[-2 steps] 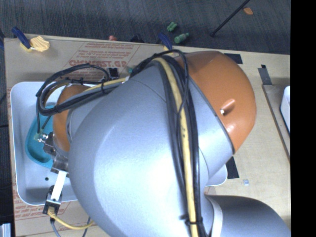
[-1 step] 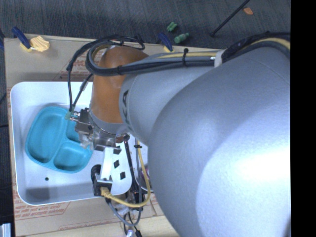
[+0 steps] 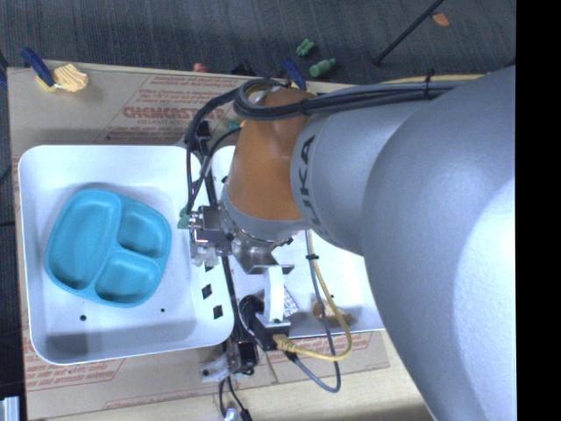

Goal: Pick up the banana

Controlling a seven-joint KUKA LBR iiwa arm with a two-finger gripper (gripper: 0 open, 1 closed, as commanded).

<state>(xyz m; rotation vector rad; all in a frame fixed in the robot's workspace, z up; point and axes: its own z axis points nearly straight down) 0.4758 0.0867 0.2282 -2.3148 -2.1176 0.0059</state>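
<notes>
Grey arm w/ orange wrist band, black lettering at 3 o'clock; black cables, yellow cable at 6 o'clock.

Glossy blue plastic plate (three wells), smooth white plastic bin, printed brown cardboard beneath

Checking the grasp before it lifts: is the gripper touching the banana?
Cannot tell. In the camera view the arm covers the right bin, hiding any contact or gap below it.

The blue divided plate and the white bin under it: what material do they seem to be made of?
The blue divided plate looks like moulded plastic: one even colour, rounded compartments, a soft sheen. The white bin also seems plastic, matte and smooth with rounded corners, though painted metal cannot be ruled out.
</notes>
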